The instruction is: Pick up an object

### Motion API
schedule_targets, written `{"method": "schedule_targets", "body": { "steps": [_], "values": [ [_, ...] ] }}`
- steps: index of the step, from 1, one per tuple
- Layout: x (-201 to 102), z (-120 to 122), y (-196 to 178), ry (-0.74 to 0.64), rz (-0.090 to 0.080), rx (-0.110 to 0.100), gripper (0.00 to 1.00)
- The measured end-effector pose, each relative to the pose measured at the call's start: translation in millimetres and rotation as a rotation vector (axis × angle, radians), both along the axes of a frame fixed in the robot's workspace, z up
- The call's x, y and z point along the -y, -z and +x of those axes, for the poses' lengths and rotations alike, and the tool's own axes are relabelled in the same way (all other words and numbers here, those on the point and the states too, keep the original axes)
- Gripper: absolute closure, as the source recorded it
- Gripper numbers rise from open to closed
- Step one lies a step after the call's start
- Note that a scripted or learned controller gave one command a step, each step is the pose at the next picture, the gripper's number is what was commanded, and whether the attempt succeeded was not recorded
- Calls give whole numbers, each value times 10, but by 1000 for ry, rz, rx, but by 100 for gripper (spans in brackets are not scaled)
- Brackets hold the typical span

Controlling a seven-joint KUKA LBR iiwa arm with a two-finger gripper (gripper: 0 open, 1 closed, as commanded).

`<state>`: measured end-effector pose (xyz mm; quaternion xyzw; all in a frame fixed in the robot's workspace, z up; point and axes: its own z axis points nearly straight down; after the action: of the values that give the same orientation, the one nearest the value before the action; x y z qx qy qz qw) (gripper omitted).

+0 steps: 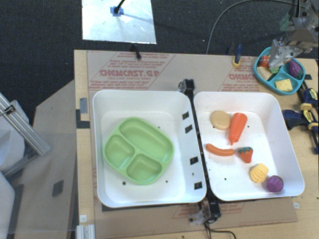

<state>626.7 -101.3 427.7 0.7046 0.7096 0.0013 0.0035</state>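
Note:
The right white bin (286, 128) holds several toy foods: a tan round bun (220, 119), an orange carrot (238, 127), an orange sausage (220, 150), a small red piece with a green top (244, 154), a yellow corn piece (258, 173) and a purple ball (274, 183). My gripper (277, 55) hangs at the far right top, outside both bins. It is over the left part of a small blue tray (268, 81), far from the foods in the bin.
A green divided plate (138, 151) lies in the left white bin (99, 133). The blue tray carries a purple piece (295, 68) and a yellow piece (283, 85). Blue clamps (304, 114) sit at the bench's right edge. A cable (224, 14) arcs behind the bins.

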Motion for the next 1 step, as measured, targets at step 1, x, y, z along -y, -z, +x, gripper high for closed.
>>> {"method": "schedule_targets", "body": {
  "steps": [1],
  "values": [
    [-2,5,-115,-4,-2,3,100]
  ]
}}
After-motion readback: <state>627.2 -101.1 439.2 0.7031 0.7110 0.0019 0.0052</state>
